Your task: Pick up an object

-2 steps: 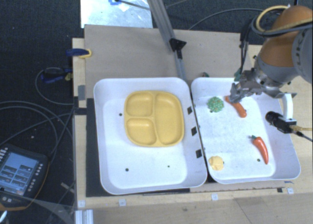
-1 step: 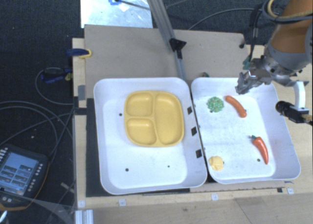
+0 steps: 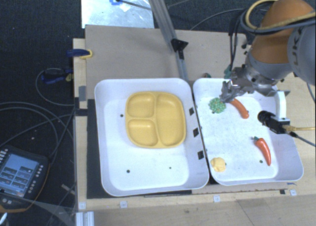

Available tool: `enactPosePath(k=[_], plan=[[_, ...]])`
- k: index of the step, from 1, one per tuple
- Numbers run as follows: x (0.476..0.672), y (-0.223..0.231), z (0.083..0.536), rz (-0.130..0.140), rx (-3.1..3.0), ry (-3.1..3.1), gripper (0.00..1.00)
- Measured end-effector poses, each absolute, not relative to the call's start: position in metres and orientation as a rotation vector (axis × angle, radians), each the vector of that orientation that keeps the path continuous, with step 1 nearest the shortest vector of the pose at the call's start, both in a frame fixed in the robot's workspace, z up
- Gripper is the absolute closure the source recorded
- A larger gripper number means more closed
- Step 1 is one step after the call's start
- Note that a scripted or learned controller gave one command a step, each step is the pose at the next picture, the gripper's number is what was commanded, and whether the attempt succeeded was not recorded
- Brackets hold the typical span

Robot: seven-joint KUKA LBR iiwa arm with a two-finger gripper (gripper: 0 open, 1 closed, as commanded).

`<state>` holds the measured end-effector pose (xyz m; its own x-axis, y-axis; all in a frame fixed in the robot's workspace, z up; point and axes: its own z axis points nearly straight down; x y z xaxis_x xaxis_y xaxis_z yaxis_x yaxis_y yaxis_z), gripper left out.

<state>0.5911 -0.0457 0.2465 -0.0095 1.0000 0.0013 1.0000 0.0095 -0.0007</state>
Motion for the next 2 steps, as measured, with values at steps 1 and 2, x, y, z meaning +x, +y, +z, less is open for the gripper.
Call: enactPosePath(k=[1, 2], plan=[[0.58, 0.008, 0.253, -0.004, -2.208, -2.233, 1.0], [0.565, 0.063, 0.255, -0.004, -2.207, -2.233, 1.0]])
